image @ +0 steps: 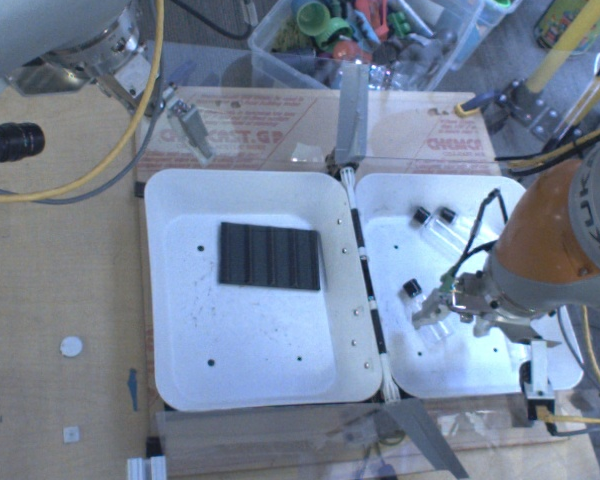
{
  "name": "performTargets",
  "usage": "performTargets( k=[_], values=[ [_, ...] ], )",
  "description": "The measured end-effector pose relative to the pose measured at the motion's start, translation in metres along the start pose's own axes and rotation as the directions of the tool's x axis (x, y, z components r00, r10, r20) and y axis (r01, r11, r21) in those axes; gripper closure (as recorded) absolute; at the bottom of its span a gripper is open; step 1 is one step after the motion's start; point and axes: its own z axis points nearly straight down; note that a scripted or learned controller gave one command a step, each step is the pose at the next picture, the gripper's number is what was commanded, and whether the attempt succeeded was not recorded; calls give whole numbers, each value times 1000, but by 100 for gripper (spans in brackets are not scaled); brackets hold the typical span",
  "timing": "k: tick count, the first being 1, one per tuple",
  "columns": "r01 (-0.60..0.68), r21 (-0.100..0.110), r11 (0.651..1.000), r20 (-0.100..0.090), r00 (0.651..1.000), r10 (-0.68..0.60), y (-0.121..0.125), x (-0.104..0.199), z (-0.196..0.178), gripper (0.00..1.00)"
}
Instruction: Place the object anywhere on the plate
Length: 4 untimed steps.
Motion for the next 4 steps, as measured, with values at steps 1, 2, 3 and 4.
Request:
performTargets(
  k=[1,2,3,4],
  values=[
    [-1,0,1000,0,1000,1,0,0,0,0],
    [45,-3,999,2,999,-45,-8,33,-65,0],
    [45,-3,999,2,999,-45,-8,33,-65,0],
    [-236,-6,972,1,972,236,-13,61,-65,0]
  ],
)
